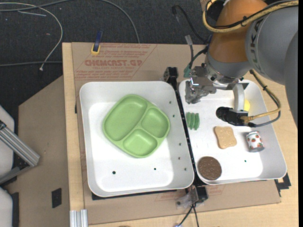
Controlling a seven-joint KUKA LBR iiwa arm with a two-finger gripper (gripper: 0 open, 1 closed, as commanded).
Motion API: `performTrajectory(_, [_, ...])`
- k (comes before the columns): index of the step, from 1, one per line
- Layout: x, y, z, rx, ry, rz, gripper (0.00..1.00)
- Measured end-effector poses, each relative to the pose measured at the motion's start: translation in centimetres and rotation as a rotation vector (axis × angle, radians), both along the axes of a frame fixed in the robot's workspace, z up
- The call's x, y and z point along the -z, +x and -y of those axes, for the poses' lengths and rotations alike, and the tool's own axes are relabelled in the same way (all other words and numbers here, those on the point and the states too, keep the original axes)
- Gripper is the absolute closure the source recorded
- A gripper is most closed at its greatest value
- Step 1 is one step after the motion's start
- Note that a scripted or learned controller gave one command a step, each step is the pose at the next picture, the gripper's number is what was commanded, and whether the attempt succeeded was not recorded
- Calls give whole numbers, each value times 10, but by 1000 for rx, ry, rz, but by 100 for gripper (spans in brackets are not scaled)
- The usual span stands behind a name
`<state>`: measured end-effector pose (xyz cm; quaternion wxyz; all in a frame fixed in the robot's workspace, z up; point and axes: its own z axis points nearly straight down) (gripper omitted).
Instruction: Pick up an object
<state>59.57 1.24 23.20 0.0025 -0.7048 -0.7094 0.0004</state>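
My gripper [193,92] hangs over the far left corner of the right bin [266,167], under the orange-banded wrist. A small green pod-like piece [192,120] lies just in front of it, near the bin's left wall and apart from the gripper. A tan slice of toast [225,137] lies in the middle of that bin. A brown round disc [209,167] sits at its near left corner. A small white can with red marks [254,141] stands to the right of the toast. Nothing shows in the gripper.
The left bin [97,174] holds a green divided plate [137,125] with three compartments. A yellow thing [247,107] peeks out at the far right of the right bin, partly hidden. Cardboard lies under both bins, and cables cross the dark floor behind.
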Motion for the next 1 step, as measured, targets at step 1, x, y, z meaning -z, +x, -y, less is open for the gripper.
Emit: performTrajectory(1, [10, 9, -50, 1, -1, 4, 100])
